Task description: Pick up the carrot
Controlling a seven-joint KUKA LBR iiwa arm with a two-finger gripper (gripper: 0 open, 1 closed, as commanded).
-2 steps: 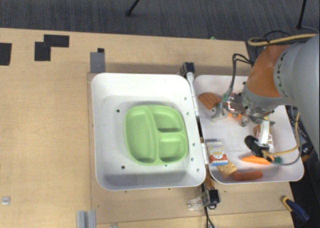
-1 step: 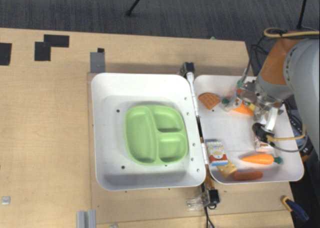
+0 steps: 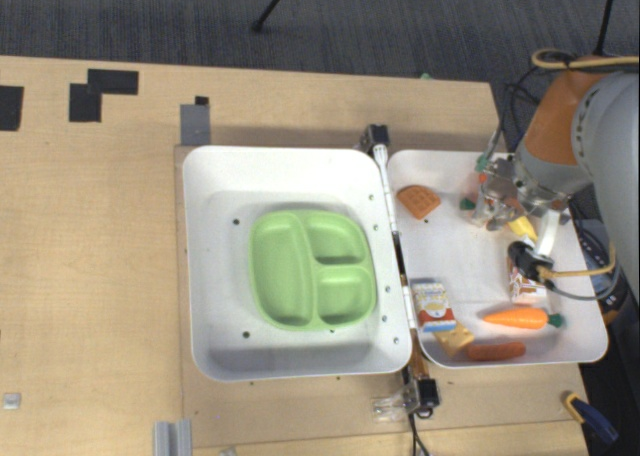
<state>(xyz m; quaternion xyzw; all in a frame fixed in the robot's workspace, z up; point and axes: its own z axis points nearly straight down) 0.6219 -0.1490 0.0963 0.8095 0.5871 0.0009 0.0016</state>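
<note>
Grey arm (image 3: 612,134) (orange-banded) reaches in from the right — gripper (image 3: 497,204) lowered.

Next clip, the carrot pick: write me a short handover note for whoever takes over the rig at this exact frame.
Gripper: over the far half of the right bin, well apart from the carrot.
Carrot: lying flat by the bin's near edge, just beyond a red sausage.
Done: nothing yet; the carrot is not picked up.
Left: move to the carrot, grasp it, lift.
</note>
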